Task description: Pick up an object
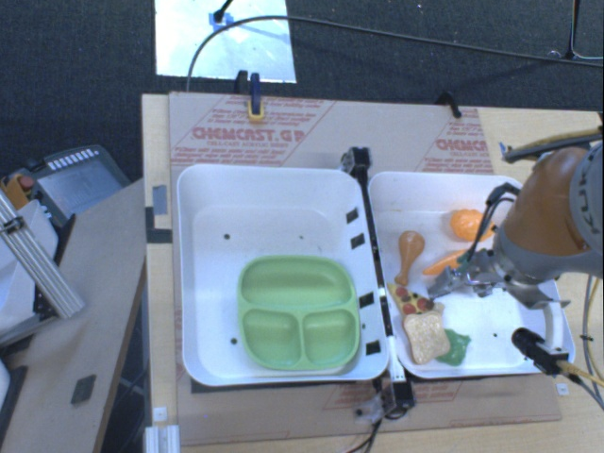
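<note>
- Right bin [396, 189]: gripper [440, 285] low at mid-floor; bare floor along the far wall
- Finger state: cannot tell
- Beside it: carrot [444, 264], orange [465, 224], toast [426, 336]
- Left bin [274, 189] holds green tray [298, 311]

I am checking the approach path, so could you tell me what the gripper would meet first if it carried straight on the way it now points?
The gripper points left and down in the right bin. Straight on, it would probably meet the pizza slice first, with the toast just beyond; its height above them is unclear.
</note>
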You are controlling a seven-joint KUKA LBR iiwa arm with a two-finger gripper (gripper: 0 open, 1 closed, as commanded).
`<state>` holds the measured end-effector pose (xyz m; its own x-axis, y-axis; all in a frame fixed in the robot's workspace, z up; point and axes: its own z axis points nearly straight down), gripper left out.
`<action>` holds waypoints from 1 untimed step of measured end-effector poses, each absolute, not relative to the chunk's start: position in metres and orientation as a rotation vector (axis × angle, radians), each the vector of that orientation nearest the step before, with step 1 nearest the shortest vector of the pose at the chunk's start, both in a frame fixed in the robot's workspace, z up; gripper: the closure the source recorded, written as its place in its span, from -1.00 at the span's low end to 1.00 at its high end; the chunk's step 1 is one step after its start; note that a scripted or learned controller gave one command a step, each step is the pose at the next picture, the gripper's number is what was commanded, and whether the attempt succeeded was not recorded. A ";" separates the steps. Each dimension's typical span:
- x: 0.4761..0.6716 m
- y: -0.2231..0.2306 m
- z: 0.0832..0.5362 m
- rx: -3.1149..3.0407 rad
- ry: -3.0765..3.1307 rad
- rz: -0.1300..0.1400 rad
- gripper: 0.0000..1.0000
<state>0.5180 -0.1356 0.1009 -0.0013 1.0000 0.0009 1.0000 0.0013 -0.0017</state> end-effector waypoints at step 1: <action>0.520 -0.136 0.085 -2.225 -2.225 -0.003 -1.00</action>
